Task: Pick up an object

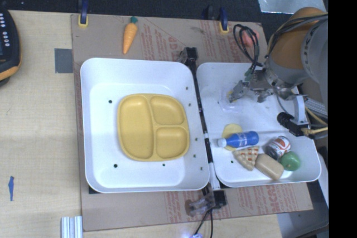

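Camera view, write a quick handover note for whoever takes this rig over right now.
Gripper: above the bare upper part of the right bin, nothing between its fingers.
Things: blue bottle, can, green ball, tan block and pizza slice cluster at that bin's near end. Yellow tray in the left bin; toy carrot outside.
Done: nothing picked.
Left: grasp one object.

The right bin has bare white floor across its upper and middle part, where the gripper hangs over the upper stretch. Its near end is crowded: a blue bottle, a yellow piece behind it, a pizza-slice toy, a tan block, a small can and a green ball lie close together, some touching. In the left bin, a yellow divided plate fills the middle, leaving a bare margin all round.
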